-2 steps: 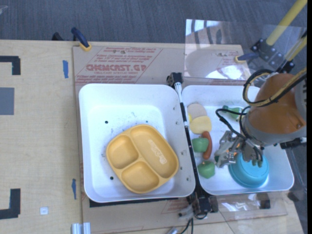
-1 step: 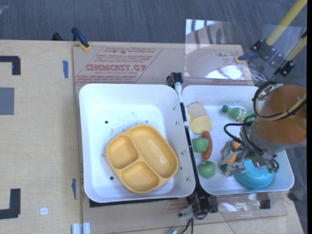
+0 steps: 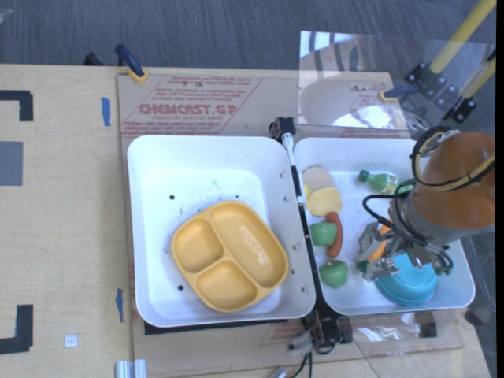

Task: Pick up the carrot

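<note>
One thing decides your move: the carrot (image 3: 379,250) lies in the right bin (image 3: 465,290), just above the blue bowl (image 3: 408,284), touching the gripper (image 3: 384,257). Whether it is gripped, you cannot tell. Beyond the bowl, its long axis seems to run diagonally.

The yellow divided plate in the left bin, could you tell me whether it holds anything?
Empty: all three compartments of the yellow divided plate show bare yellow surface in the left bin.
</note>
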Controlling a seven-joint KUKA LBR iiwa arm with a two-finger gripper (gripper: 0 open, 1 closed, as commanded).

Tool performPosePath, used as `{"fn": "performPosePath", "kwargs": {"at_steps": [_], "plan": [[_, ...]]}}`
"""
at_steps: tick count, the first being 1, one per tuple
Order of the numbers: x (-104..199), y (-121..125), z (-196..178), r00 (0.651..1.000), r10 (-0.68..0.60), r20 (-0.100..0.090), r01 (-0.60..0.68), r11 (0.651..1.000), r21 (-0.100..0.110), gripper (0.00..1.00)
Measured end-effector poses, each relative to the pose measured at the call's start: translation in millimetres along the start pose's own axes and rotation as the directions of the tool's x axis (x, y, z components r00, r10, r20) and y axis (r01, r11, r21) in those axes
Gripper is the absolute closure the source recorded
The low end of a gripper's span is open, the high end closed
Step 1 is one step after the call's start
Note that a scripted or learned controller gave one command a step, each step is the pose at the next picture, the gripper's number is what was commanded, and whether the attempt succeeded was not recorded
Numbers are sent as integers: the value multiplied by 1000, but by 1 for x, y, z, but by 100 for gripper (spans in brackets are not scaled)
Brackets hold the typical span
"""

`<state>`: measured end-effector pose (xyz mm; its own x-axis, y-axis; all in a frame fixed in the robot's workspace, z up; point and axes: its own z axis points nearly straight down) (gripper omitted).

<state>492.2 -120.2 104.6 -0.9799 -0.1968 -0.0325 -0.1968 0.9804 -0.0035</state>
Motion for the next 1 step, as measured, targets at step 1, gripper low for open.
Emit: {"fn": "performPosePath", "kwargs": {"at_steps": [1], "plan": [[-2, 1, -10, 1000, -2, 6, 2, 1000, 1, 100]]}}
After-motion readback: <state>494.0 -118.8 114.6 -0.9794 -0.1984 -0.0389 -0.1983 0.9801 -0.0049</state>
